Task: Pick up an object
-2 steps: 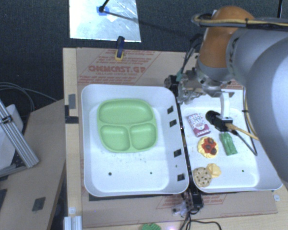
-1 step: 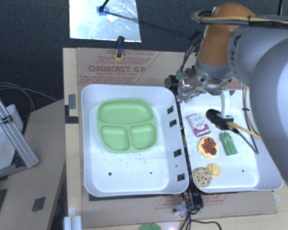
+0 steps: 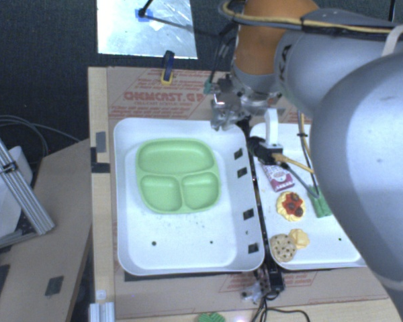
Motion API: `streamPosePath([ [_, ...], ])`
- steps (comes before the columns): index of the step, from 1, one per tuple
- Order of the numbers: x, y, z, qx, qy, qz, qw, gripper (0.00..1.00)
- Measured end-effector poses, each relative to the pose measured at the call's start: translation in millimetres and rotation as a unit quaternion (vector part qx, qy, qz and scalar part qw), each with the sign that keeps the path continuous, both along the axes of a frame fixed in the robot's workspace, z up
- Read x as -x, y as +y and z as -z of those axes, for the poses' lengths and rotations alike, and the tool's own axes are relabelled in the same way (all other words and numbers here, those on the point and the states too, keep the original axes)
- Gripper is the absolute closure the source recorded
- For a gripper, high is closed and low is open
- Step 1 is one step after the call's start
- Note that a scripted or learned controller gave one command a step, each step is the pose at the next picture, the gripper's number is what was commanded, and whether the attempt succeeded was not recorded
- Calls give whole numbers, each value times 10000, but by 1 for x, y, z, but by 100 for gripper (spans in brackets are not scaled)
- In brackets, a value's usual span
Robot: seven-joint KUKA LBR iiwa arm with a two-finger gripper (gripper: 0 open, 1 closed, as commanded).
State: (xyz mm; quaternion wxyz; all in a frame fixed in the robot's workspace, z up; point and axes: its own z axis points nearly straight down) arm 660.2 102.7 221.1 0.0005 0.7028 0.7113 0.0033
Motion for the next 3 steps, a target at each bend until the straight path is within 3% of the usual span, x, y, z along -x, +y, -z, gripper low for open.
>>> streamPosePath([
  [1,-9,-40,-51,20,-3,61,10000,100],
  [2,-9,-95,-157,27,-36,70,10000,100],
  [3,-1,-16,-102,7,35,6,10000,100],
])
